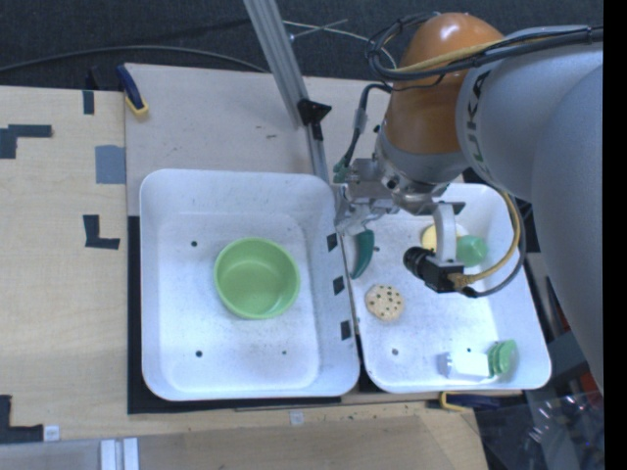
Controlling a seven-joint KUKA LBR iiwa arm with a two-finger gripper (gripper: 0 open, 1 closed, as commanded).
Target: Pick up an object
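My claw (359, 225) hangs over the left edge of the right bin (431, 372), close to the wall shared with the left bin (167, 360). A dark green pepper-shaped thing (363, 252) hangs just under it, touching my fingers, but I cannot tell whether they grip it or how wide they stand. A speckled cookie (384, 302) lies just below that. A yellow and green piece (468, 248) sits by my wrist hardware, and a white-and-green item (482, 360) lies near the bin's lower right corner. The green bowl (257, 277) sits mid-left bin, with open floor around it.
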